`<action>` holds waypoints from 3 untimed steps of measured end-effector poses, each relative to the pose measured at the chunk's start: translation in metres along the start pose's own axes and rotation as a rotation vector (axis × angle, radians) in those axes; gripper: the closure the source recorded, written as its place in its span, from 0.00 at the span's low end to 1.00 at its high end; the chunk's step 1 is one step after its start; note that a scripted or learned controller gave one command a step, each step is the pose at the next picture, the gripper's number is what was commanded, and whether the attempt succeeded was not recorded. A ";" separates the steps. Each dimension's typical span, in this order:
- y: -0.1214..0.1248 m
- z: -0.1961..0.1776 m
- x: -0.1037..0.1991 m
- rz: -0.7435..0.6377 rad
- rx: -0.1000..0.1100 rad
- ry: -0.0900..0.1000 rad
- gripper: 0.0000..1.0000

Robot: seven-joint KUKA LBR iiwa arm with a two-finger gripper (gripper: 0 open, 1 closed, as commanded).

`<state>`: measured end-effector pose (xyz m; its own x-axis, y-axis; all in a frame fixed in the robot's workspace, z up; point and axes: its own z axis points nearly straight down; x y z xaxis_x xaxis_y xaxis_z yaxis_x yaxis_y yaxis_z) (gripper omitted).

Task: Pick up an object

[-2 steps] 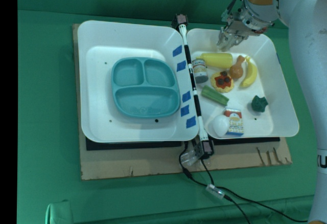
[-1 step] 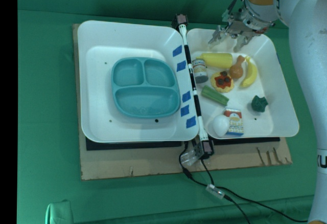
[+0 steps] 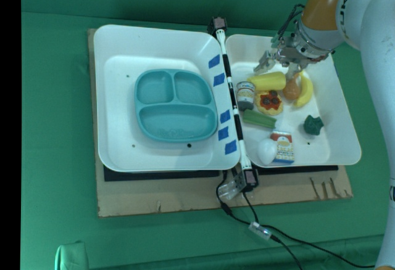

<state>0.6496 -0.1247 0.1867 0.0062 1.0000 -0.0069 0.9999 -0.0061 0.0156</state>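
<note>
My gripper [image 3: 279,68] hovers over the back of the right bin [image 3: 345,139], open, with nothing between its fingers. One finger [image 3: 264,64] points down left, just above a yellow vegetable [image 3: 266,82]. Right of it lie an orange fruit [image 3: 292,88] and a banana [image 3: 305,90]. Nearer the front are a small can [image 3: 245,94], a round pizza toy [image 3: 270,102], a green stalk [image 3: 259,118], a dark green broccoli [image 3: 313,124], a white egg [image 3: 266,151] and a small carton [image 3: 284,146].
The left bin [image 3: 117,139] holds a teal divided plate [image 3: 176,105]. A black-and-white bar with blue tape tabs [image 3: 229,99] runs between the bins. Cables [image 3: 259,232] trail off the front of the cardboard base. The arm [image 3: 364,10] enters from the upper right.
</note>
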 end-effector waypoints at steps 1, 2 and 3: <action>0.004 -0.018 -0.004 0.007 -0.018 -0.007 1.00; 0.004 -0.018 -0.004 0.007 -0.017 -0.006 0.00; -0.044 -0.002 0.027 0.001 -0.004 -0.001 0.00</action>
<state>0.6062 -0.0972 0.1876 0.0068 0.9999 -0.0076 0.9998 -0.0066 0.0198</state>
